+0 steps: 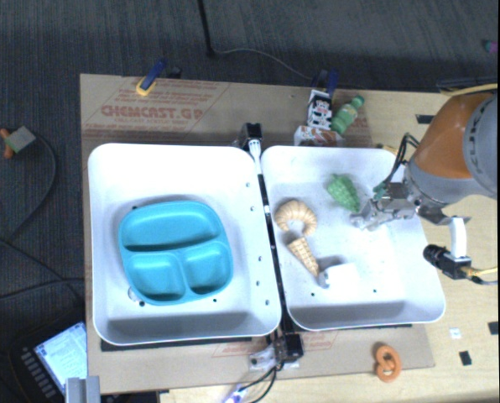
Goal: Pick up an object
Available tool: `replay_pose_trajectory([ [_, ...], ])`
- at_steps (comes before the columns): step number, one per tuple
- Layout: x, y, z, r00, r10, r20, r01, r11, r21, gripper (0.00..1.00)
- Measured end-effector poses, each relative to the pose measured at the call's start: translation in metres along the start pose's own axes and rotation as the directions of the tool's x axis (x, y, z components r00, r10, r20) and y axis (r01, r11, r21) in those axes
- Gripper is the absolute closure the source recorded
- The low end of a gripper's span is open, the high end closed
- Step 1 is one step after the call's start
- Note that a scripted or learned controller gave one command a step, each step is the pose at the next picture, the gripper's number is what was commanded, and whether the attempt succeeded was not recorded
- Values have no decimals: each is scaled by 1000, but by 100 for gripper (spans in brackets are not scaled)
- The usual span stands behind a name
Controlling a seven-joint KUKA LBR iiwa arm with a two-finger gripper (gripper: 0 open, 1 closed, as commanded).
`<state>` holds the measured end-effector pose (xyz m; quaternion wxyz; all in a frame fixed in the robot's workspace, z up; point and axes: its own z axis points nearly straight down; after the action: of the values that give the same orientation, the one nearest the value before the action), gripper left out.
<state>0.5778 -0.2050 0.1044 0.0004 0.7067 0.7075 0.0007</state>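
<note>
End effector [369, 217] down inside the right bin [401, 305], beside the green object [344, 191].

Hovering low over the bin floor just right of that green object, near but apparently apart from it; nothing seen between the grasping parts, and too small and blurred to call released or clenched. Reaching in from the right, arm [455, 154] angled across the bin's right wall, probably lining up on the green piece as the nearest target. Further left in the same bin: a tan croissant-like toy [295, 215], an ice-cream cone toy [304, 254] just below it, a small white block [341, 274] near the cone's tip. All well clear of the approach. Over in the left bin [107, 309], a blue divided tray [175, 250], out of play. On the bench [149, 112], a green bottle [346, 114] behind the bins and an orange ring [388, 361] in front.
</note>
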Motion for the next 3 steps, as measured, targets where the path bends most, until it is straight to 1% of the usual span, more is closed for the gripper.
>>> replay_pose_trajectory([
  [1,48,46,-43,1000,-1,1,1,1000,0,100],
  [2,48,45,-42,1000,0,1,0,1000,2,0],
  [3,16,-64,18,1000,2,2,-3,1000,1,0],
])
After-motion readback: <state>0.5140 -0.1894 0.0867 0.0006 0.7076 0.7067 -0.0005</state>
